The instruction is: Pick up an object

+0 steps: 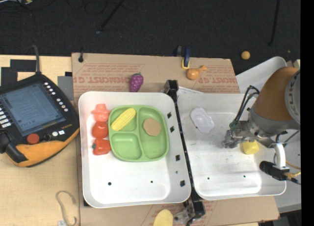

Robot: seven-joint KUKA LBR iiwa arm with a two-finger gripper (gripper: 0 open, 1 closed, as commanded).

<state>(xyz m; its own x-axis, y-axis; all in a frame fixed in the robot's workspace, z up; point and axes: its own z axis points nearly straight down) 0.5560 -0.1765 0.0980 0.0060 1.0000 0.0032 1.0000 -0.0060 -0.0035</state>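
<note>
Two shallow white bins sit side by side: the left bin (98, 181) and the right bin (221, 181). The left one holds one green three-compartment plastic plate (132, 149), one yellow toy corn cob (122, 118), one round tan disc (152, 127) and three red-orange toy pieces (100, 130). The right one holds one clear crumpled plastic item (202, 120) and one small yellow block (250, 147).

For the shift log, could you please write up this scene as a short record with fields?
left bin: green plate, red and pink toys beside it
plate contents: corn cob, brown disc
right bin: clear lump, yellow block
pincer: low in the right bin, beside the yellow block
cardboard behind bins: purple grapes, orange pear
bench left: tablet controller
</note>
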